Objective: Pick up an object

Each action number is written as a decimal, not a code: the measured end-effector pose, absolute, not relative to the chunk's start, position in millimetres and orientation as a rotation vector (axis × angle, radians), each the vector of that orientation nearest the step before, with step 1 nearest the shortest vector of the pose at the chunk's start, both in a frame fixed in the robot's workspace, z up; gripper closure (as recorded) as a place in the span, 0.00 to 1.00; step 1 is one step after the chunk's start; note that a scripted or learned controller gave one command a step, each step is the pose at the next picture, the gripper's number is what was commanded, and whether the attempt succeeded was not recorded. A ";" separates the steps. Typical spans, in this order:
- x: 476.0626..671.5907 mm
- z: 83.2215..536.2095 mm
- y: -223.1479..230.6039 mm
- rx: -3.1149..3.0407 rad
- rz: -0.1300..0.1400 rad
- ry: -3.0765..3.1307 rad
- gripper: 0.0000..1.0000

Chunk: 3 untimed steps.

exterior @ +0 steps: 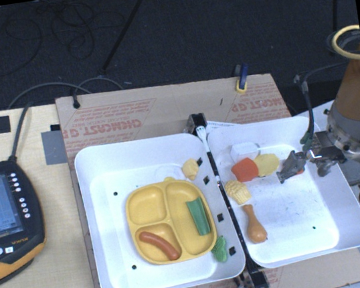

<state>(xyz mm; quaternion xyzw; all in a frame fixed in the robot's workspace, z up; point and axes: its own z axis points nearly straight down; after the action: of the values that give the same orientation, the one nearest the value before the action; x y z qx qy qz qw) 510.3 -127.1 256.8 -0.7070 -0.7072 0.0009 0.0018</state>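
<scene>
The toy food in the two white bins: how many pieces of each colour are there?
Yellow: 3, a piece by the divider, a corn-like piece, a pale piece
Green: 2
Red: 2, sausage, red piece
Tan: 1, drumstick
Total: 8

1. We look from one fixed camera set above the bench, tilted so the far edge lies toward twelve o'clock.
2. We stand far enough back to take in both the left bin (99,187) and the right bin (340,216) whole, along with the cardboard sheet (161,112) under them.
3. At nine o'clock our frame reaches a teach pendant (5,215); at twelve, dark floor with cables (35,41).
4. At three o'clock the arm (353,105) enters our frame.
</scene>
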 end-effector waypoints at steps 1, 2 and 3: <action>480.7 395.4 -122.0 -2.227 -0.012 -2.231 0.00; 476.0 547.2 -106.5 -2.227 -0.014 -2.234 0.00; 476.9 547.3 -105.4 -2.212 0.006 -2.227 1.00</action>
<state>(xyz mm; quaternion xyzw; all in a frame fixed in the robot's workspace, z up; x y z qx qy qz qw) 476.9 -105.4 547.3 -0.7047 -0.7095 0.0020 0.0015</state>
